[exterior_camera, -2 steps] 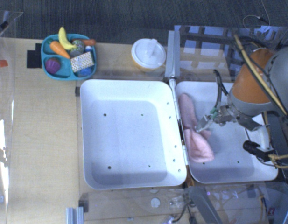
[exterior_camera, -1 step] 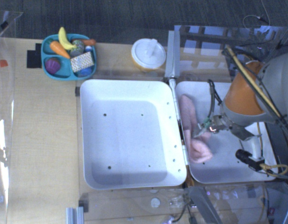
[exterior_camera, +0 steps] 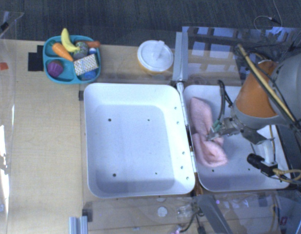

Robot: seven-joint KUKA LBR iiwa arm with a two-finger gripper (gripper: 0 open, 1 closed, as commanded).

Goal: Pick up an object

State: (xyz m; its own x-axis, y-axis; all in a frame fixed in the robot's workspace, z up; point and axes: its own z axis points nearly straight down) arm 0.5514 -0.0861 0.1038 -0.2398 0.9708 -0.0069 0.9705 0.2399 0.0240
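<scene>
View from above the counter [exterior_camera: 38, 145] with its 2 white bins: the pink cloth [exterior_camera: 205, 130] lay crumpled along the left side of the right bin [exterior_camera: 238, 177], and I had the gripper [exterior_camera: 217, 129] down at the cloth's middle, touching it or just above it. I could not tell the gripper's state, since the tips were too small and blurred against the fabric. I judged the pick unfinished, as the cloth rested on the bin floor and both the grasp and the lift remained; the left bin [exterior_camera: 133, 140] played no part.
</scene>
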